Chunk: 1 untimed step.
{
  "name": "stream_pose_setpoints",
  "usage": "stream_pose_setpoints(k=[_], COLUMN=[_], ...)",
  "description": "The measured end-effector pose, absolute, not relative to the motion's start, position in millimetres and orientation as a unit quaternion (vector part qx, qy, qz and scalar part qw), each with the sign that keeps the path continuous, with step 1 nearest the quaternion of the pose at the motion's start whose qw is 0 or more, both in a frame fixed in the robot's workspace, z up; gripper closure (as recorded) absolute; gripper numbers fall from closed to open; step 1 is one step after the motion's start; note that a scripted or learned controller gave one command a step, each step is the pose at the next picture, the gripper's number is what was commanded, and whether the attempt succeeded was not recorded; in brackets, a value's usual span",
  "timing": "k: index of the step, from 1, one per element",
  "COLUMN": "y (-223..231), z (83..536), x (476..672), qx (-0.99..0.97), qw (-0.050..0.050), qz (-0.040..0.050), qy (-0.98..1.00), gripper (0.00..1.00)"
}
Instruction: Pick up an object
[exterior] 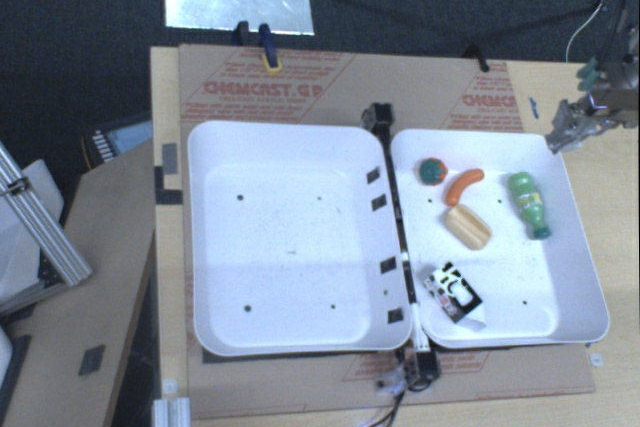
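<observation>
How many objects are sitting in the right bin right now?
5. A teal ball near the top left, an orange sausage beside it, a tan bread roll below, a green bottle to the right, and a black-and-white packet near the front edge.

Two white bins (290, 140); one green bottle (527, 203); one orange sausage (463, 184); one bun (467, 226).

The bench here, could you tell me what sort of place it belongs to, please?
Probably a robotics lab: two white bins on a cardboard-covered bench, toy items like a green bottle, and a robot claw at the edge.
</observation>
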<state>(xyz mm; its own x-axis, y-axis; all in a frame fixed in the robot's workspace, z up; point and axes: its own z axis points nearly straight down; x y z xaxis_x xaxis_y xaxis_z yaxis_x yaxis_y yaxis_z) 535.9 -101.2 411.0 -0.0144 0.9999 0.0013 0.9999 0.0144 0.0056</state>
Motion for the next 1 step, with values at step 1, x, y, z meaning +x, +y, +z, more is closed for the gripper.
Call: stream_pose_setpoints(k=[1], y=[-213.2], z=[366.7], x=[483.5], qx=[0.711], qw=[0.001], qz=[-0.0018], qy=[0.703], gripper=[1.0])
